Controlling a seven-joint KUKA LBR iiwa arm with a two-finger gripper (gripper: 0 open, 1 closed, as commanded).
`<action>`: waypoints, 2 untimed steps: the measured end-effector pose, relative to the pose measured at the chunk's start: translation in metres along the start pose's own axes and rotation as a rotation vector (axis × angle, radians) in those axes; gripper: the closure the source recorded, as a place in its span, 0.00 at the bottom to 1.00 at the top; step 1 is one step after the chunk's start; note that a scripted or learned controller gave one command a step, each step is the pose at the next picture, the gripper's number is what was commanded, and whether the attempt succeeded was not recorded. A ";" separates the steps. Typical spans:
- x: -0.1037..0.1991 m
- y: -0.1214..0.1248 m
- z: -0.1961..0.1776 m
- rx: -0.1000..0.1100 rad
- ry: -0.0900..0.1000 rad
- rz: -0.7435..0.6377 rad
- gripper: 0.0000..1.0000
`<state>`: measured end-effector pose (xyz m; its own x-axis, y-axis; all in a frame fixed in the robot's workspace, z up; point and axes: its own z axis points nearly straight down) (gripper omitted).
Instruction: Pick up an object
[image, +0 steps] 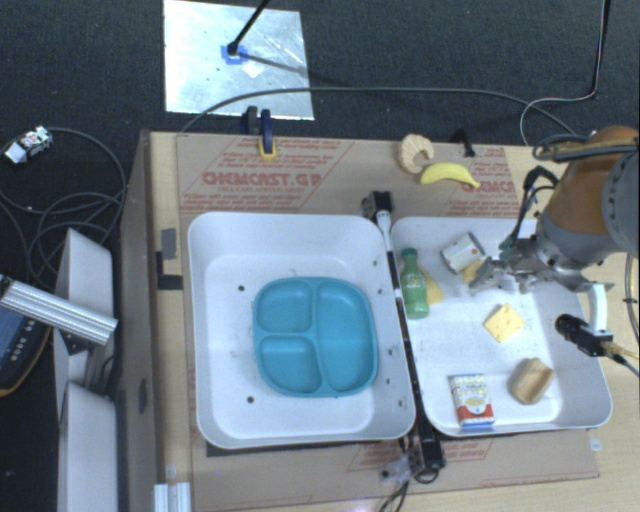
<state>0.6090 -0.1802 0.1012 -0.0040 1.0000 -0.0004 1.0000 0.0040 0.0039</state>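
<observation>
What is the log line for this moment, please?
gripper: over right bin, beside box | grasp: unclear | bottle, cheese, carton, bread: in bin | tray: left bin

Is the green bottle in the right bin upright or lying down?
Lying down: the green bottle lies lengthwise along the right bin's left wall.

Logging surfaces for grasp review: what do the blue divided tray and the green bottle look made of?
Blue divided tray: likely moulded plastic, matte, uniform colour, rounded compartment ridges. Green bottle: probably plastic, slightly glossy, with a faint highlight; too small to be sure.
</observation>
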 end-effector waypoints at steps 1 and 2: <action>0.009 -0.053 0.017 0.004 0.000 0.003 0.00; -0.008 -0.059 0.016 0.002 0.000 0.003 0.00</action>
<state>0.5504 -0.1888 0.0845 -0.0008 1.0000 -0.0004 1.0000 0.0008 0.0017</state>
